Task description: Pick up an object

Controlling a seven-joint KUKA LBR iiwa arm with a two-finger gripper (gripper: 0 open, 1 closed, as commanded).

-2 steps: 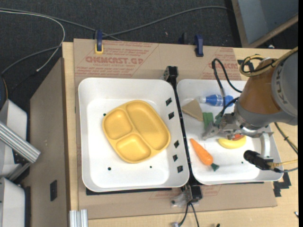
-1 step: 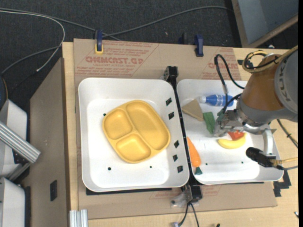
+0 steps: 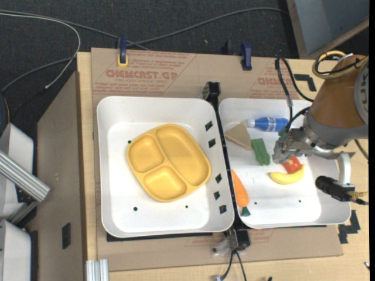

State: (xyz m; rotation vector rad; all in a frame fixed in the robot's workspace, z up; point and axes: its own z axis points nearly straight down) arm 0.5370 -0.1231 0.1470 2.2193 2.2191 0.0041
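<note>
Gripper sits low over the right bin, coming in from the arm on the right side of the view. Cannot tell how far it is open, and nothing can be made out in its hold.

Things close to the gripper, all in the right bin:
- Small red object, just below and slightly right of the gripper, touching or nearly touching it; partly covered by the gripper body, so its exact shape is unclear.
- Yellow banana, just beyond the red object on the near side, lying flat, touching the red object's lower edge.
- Green block, just to the left of the gripper, lying on the bin floor, apart from it.
- Tan wedge-shaped piece, further left, past the green block and touching its upper end.
- Blue and white bottle, up and left of the gripper, lying on its side near the bin's far wall.
- Orange carrot, well apart, down and left, lying along the bin's left wall.

Left bin, well to the left of the gripper, holds a yellow divided plate with three compartments. Both bins rest on a cardboard-covered table.
</note>
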